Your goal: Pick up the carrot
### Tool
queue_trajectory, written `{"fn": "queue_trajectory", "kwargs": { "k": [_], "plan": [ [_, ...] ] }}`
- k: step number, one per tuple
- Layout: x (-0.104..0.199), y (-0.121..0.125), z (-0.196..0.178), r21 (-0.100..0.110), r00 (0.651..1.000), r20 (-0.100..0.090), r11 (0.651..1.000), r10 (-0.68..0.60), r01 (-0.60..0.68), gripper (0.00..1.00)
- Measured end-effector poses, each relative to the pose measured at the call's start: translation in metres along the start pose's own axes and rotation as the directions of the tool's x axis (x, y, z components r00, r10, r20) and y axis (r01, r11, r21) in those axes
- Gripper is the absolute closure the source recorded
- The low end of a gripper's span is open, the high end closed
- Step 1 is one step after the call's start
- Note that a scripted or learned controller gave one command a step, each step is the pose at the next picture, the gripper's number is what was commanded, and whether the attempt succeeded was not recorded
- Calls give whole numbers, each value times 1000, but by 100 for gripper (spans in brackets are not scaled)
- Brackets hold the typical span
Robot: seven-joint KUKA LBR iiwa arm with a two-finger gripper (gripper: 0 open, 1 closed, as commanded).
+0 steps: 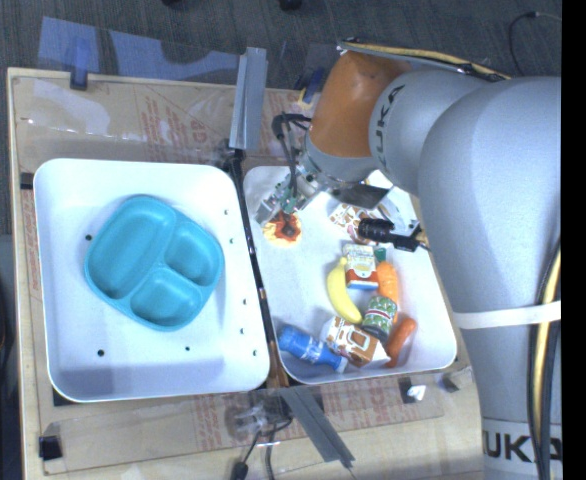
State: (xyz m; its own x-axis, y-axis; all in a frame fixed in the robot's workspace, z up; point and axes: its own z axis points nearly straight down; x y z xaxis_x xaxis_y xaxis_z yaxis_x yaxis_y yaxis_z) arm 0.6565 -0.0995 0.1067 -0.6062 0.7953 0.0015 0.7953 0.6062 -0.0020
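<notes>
The carrot (387, 281), a short orange piece, lies in the right bin (428, 353) at its right side, just right of a yellow banana (341, 294). A second orange-red elongated item (402, 337) rests lower down near the bin's right wall. My gripper (281, 206) hangs over the bin's far left corner, well to the upper left of the carrot and apart from it. Directly beneath it lies a small orange and red object (285, 229). The grey arm with its orange band (353, 108) hides the bin's far right part.
The left bin (63, 358) carries a blue divided plate (153, 258). Near the carrot are a green-labelled can (378, 314), a small carton (354, 342), a blue bottle (299, 345) and flat packets (358, 224). A metal bar (245, 98) stands behind the bins.
</notes>
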Motion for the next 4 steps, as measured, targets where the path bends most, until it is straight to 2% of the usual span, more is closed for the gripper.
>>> {"fn": "queue_trajectory", "kwargs": {
  "k": [2, 3, 4],
  "plan": [
    [-1, 0, -18, 3, 1000, -1, 1000, -6, 6, 100],
    [-18, -14, 15, 1, 993, -2, 993, -119, 119, 100],
    [-17, -25, -18, -1, 995, 1, 995, 100, -100, 100]
  ]
}}
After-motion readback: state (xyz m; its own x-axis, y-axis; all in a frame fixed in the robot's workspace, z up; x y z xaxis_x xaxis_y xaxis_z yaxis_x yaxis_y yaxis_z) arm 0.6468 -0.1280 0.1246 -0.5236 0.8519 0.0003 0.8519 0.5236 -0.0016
